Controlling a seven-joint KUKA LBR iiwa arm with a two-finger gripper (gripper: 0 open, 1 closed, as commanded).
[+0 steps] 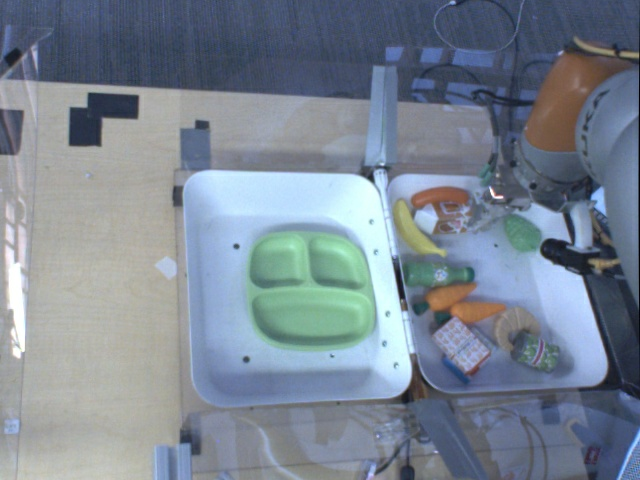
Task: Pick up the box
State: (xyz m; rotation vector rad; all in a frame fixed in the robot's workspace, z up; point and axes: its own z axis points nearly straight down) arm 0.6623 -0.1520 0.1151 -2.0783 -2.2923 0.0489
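The box (462,345) is small and white with a red-orange pattern. It lies tilted in the front part of the right bin (570,313), between a carrot and the bin's front wall. My gripper (496,194) hangs over the far part of that bin, beside a sausage (440,197) and well behind the box. Nothing shows between it and the box but other food items.
The right bin also holds a banana (413,230), a green bottle (438,274), two carrots (462,303), a round waffle (516,325), a can (535,352) and a green leafy item (521,233). A green divided plate (310,289) lies in the left bin (215,268).
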